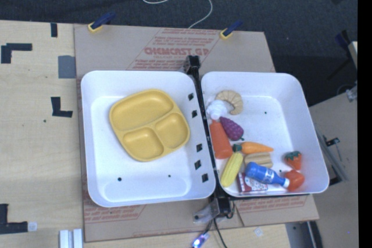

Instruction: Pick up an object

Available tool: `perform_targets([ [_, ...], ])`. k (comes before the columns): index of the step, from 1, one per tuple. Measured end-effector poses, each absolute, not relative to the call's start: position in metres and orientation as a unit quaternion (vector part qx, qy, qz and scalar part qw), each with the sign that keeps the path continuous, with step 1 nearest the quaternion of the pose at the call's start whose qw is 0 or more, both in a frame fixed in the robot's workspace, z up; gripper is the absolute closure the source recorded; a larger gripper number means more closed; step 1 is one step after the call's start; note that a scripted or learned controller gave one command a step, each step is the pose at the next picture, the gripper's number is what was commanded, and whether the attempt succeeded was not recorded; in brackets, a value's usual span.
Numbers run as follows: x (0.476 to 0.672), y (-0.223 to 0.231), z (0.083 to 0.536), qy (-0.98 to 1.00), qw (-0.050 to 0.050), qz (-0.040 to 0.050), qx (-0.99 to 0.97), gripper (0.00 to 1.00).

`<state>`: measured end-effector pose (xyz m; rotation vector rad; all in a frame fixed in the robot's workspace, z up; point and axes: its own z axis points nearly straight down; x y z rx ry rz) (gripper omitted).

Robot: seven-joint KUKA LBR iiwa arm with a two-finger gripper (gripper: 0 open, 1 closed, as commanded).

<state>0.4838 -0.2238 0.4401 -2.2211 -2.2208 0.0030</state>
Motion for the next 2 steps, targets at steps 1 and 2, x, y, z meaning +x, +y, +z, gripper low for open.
perform_targets([
  [1,0.484,-0.224,0.47,-0.708,-0.002,-0.0003,-0.707,1.0],
  [2,0.484,-0.224,0.437,-0.707,0.001,0.001,-0.707,1.0],
])
